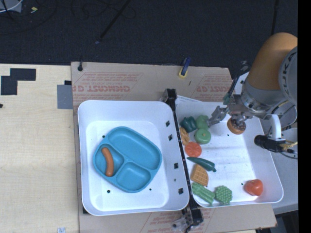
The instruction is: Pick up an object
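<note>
- The arm point(272, 72) comes in from the right, cut off by the frame edge; its orange band bulges over a grey wrist that tilts down toward the upper part of the right bin point(265, 174).
- The left bin point(92, 188) is a shallow, glossy white tray with rounded corners; it holds a blue plate point(138, 154), smooth plastic and split into three compartments.
- A sausage point(108, 161), orange-brown and slightly curved, lies in the plate's left compartment.
- The gripper point(232, 116) hangs just above a small round brown piece point(236, 126) near the right bin's top; whether it is clenched or released cannot be told, as its metal parts blur together.
- That brown piece is partly hidden by the gripper, so contact between them cannot be judged.
- Toy foods crowd the right bin's left side: a dark green pepper point(188, 124), a green apple point(203, 136), a tomato point(193, 149), a long dark chilli point(203, 163), a ridged orange waffle point(199, 175), a pale green pod point(203, 193) and a bumpy green round point(223, 194).
- A red strawberry point(253, 187) sits well apart, by the lower right corner.
</note>
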`<state>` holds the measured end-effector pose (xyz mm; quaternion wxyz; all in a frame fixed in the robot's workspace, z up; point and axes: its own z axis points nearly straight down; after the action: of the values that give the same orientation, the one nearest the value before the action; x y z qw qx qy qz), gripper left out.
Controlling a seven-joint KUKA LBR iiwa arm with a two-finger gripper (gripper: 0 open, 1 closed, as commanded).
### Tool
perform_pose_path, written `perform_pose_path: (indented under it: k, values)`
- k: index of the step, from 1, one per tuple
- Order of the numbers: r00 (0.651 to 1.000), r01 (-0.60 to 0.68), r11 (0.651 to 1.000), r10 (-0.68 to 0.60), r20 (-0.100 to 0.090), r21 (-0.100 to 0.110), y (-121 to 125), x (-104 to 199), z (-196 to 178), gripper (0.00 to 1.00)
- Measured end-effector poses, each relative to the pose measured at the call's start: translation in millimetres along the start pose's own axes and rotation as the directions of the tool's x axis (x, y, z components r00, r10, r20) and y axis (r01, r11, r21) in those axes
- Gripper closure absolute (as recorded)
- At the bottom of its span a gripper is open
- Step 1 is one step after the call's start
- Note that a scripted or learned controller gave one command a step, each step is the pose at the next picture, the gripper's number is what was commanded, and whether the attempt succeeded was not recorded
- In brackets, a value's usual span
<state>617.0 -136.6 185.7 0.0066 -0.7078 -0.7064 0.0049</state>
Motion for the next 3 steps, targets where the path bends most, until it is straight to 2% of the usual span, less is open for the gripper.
perform_pose_path:
  k: [1, 2, 3]
  values:
    - [1.0, 0.002, 1.0, -0.002, 0.002, -0.013, 3.0, -0.2, -8.5, 0.0]
    - [1.0, 0.003, 1.0, -0.003, 0.001, -0.009, -3.9, 6.9, 51.5, 0.0]
    - [1.0, 0.004, 1.0, -0.004, 0.001, -0.017, -1.9, 9.8, 98.9, 0.0]
